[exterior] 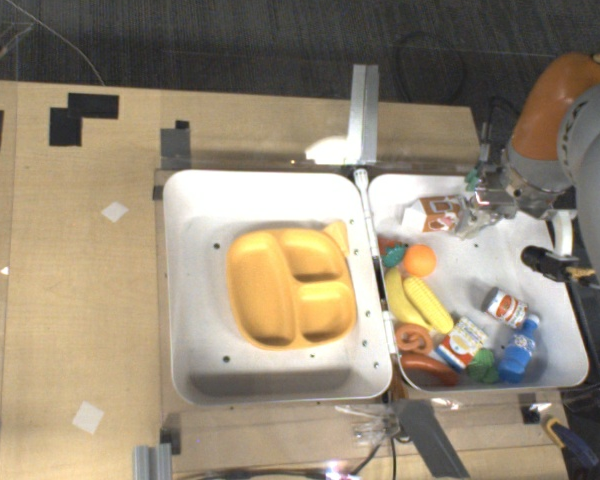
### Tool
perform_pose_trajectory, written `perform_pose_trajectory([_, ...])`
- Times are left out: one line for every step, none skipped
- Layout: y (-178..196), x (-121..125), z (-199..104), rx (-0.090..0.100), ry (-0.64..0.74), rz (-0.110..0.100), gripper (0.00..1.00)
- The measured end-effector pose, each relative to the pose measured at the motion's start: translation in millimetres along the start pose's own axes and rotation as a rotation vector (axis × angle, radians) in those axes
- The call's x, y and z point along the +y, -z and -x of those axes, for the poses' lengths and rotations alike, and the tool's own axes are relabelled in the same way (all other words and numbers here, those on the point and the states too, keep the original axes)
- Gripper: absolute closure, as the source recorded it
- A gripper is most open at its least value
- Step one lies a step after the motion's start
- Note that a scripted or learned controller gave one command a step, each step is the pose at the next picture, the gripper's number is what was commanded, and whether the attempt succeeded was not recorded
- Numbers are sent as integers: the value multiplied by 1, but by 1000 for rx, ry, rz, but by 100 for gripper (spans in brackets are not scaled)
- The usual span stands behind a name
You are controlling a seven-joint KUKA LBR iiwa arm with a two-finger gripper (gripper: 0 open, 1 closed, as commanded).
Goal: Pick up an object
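reaching in from the right, arm bent low; gripper point(477, 211) state cannot tell. small carton point(433, 214) lies just left of gripper in right bin point(550, 230), its label unreadable.

My arm point(590, 118) is grey, rounded, with a glossy orange band above the wrist. My claw point(477, 208) is small, metallic silver with a bit of teal-green at its top. Dark cabling and a black fitting hang just behind the claw.
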State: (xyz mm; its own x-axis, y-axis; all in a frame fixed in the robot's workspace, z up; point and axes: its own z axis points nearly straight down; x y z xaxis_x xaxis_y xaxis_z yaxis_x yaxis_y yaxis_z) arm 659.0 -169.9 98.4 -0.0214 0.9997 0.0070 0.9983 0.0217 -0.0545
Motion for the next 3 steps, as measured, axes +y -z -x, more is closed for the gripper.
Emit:
perform_pose_trajectory([84,10,-51,-3,-128,70,100])
perform_pose_trajectory([26,-23,-67,-5,-166,89,100])
perform_pose_trajectory([40,-21,-68,-5,-162,98,100])
